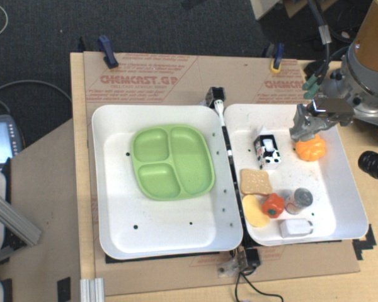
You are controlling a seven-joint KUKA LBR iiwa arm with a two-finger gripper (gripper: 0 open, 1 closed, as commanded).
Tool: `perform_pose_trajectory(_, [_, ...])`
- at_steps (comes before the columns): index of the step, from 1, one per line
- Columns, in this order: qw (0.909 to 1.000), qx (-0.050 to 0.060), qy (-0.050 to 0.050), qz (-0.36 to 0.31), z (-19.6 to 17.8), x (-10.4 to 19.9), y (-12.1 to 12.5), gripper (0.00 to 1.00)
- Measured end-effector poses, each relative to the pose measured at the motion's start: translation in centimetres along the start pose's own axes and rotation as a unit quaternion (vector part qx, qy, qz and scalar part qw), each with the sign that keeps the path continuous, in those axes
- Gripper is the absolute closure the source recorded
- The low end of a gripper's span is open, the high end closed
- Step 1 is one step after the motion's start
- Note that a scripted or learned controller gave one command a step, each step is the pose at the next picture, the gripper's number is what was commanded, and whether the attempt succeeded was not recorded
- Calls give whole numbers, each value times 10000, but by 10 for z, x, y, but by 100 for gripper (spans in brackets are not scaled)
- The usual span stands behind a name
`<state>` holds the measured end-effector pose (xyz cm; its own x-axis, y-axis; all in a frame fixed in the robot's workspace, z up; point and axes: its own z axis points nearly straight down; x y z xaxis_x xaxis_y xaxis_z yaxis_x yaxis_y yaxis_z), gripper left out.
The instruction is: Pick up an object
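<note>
Two shallow white bins sat side by side on the bench as we looked down on them: the left bin (107,187) held a green divided plate (173,162), and the right bin (349,197) held a scatter of small things. We saw the gripper (305,129) reaching in from the right, low over the far part of the right bin, with an orange object (310,149) directly below and just in front of it. The two looked to be touching or nearly so, but we could not tell whether the object was actually between the jaws, nor how far apart the jaws stood, since the grey body of the gripper hid them. Near the middle of that bin stood a small black-and-white toy (266,151). Closer to us lay a tan slice of bread (255,181), a yellow piece (254,211) with a red object (274,205) against it, a grey round object (300,199), and a white block (295,228) by the near wall.
</note>
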<state>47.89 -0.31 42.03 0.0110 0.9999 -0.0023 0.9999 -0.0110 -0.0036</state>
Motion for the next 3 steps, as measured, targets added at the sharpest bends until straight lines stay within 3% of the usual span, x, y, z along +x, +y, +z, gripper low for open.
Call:
perform_pose_trajectory(1, [10000, 18, 15, -94, 55, 86, -1, 100])
perform_pose_trajectory(2, [9999, -30, 28, -113, 49, 184, 4, 100])
perform_pose_trajectory(3, [10000, -46, 3, -7, 26, 89, 0, 100])
